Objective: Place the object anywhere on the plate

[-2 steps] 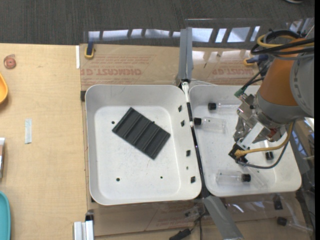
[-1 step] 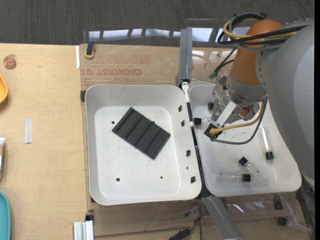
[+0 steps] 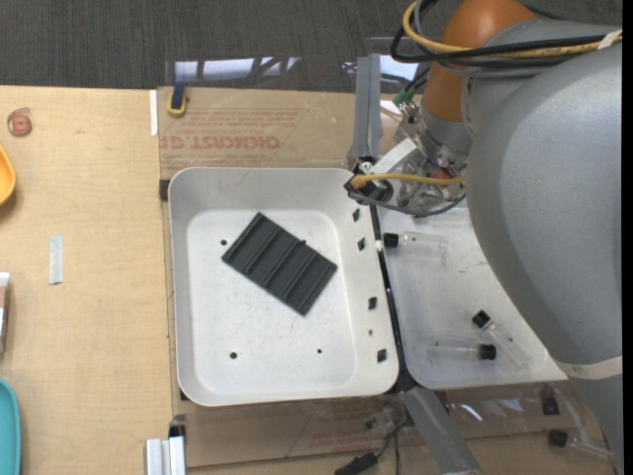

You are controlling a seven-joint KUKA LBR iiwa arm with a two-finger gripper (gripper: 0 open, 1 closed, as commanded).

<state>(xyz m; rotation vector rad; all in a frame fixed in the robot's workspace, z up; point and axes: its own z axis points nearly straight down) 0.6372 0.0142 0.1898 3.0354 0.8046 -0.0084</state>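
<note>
A dark grey ribbed plate [image 3: 280, 262] lies flat and askew in the left bin [image 3: 198, 364]. The right bin [image 3: 435, 295] holds three small clear tubes with black caps: one [image 3: 410, 241] near its upper left, one [image 3: 485, 322] toward the right, one [image 3: 463, 349] near the front edge. My gripper [image 3: 423, 194] hangs over the right bin's far left corner, just above and behind the nearest tube. I see nothing held in it.
The arm's large grey body [image 3: 554, 186] covers the right bin's right side. A cardboard sheet [image 3: 257, 137] lies behind the bins. The wooden bench [image 3: 79, 265] spreads to the left, with small items along its left edge.
</note>
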